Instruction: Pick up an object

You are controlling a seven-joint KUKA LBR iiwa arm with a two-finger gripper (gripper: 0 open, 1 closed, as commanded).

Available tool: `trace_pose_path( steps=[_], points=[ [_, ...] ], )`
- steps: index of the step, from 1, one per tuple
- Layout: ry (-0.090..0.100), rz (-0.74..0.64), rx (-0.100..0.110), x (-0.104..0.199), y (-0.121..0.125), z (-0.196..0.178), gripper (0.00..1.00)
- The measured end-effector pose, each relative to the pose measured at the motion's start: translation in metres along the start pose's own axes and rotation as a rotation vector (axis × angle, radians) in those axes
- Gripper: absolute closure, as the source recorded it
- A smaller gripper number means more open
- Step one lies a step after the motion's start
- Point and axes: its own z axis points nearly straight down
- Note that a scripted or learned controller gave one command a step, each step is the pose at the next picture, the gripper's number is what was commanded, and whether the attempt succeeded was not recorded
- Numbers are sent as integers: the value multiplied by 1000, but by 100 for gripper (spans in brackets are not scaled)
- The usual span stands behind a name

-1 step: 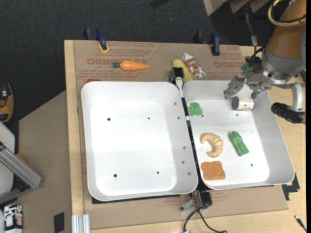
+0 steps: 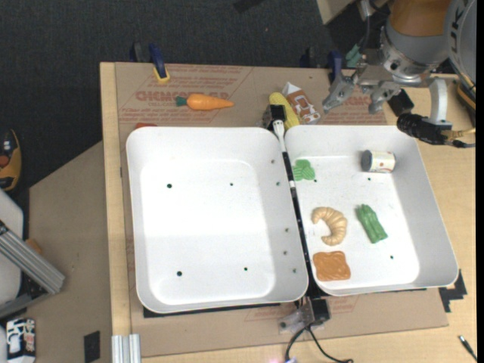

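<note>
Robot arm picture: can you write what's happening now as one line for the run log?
gripper: open, above right bin's far edge, holding nothing | right bin: croissant, toast, green toys | carrot: outside bins | pick: not begun

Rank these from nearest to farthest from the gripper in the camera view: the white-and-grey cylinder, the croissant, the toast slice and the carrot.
Measured from the gripper, at the bench's far right:
1. White-and-grey cylinder, far part of the right bin.
2. Croissant, middle of that bin.
3. Carrot, on the cardboard beyond the left bin, and toast slice, right bin's near edge: too close to call.

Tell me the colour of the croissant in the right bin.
Golden tan, in the camera view: croissant.
</note>
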Motion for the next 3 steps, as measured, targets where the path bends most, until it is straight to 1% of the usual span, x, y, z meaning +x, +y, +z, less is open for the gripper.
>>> trace_pose_path(
  steps=[1,2,3],
  points=[
    [-2,5,-3,16,-1,-114,0],
    [-3,7,6,15,-1,-117,100],
    [1,1,4,99,0,-154,100]
  ],
)
